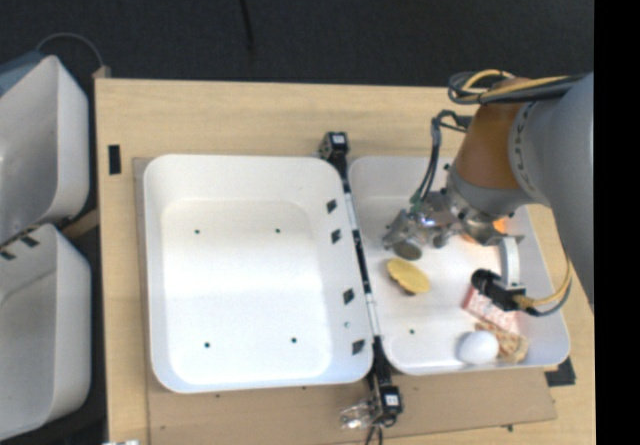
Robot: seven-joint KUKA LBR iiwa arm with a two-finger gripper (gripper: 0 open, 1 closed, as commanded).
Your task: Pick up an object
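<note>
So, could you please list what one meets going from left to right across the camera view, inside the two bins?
Left bin → right bin's near-left wall → yellow-tan piece → white ball → red-and-white packet. The hand hangs over the right bin, just above the yellow-tan piece.

I can read no text, label, brand or number anywhere. The red-and-white packet point(492, 314) at about four o'clock in the right bin point(385, 183) carries print, but it is too small and blurred for me to make out.
</note>
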